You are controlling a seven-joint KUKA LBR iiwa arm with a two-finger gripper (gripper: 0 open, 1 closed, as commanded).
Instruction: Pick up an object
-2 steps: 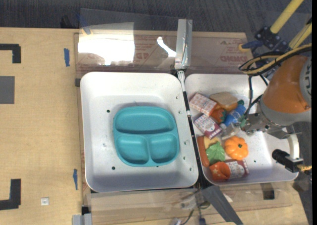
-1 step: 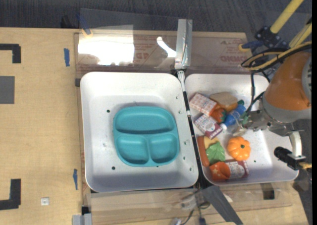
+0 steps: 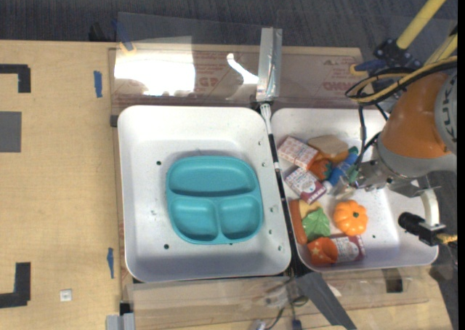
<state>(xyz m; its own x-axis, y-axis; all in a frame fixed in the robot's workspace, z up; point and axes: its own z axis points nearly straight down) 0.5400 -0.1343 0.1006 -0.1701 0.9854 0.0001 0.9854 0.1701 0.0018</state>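
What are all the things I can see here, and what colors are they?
shallow plastic bins: 2, white, side by side on the bench, left and right
divided plastic tray: 1, teal, three compartments, in the left bin
small toy pumpkin: 1, orange, in the right bin
small printed cartons: 2, white and pink, in the right bin's left part, near the wall between the bins
leafy toy piece: 1, green, left of the pumpkin
round toy with label: 1, red-orange, at the right bin's near edge
robot arm: 1, grey and orange, reaching in from the right
gripper: 1, dark, low over the right bin's pile
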